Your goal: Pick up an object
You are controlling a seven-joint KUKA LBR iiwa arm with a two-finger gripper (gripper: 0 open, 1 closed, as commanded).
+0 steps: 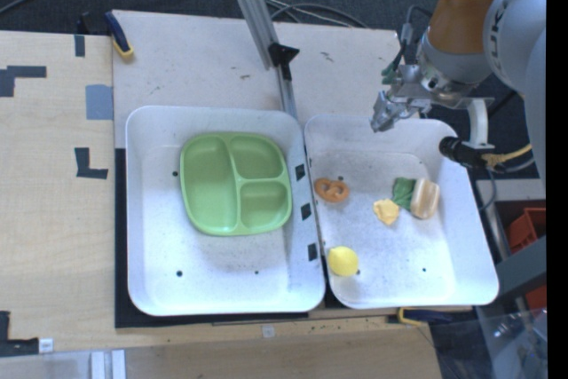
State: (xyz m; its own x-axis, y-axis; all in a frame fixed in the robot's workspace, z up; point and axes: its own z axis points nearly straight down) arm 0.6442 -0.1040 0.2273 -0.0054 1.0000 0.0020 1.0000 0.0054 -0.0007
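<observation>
Spanning most of the view, the surface (pixel 204 58) carries two shallow white bins side by side. Left bin (pixel 151 217) holds a green plate (pixel 236 184) with three compartments, lying flat near the bin's middle, toward its far side. Right bin (pixel 461 262) holds four small items. Arm (pixel 497 4), grey with orange band, enters from the right and bends down toward the right bin's far edge. Slanted metal rail (pixel 253 4) runs from the top of the view down to the gap between the bins.

Pincer (pixel 387 118) hangs at the far rim of the right bin, tip pointing down, apart from all items. Finger spread cannot be told from this angle; nothing seen in its grip.

Items in right bin, all resting on the floor:
- bread roll (pixel 425 198), right of centre, touching a green piece (pixel 404 189) on its left.
- yellow ball (pixel 343 261), near the bin's left wall, toward the near side.
- orange pretzel (pixel 332 190), near the left wall, beyond the ball.
- yellow chunk (pixel 387 211), just beside the green piece, on its near side.

Blue-and-yellow clamp (pixel 119 35) sits at the far-left corner of the surface.
</observation>
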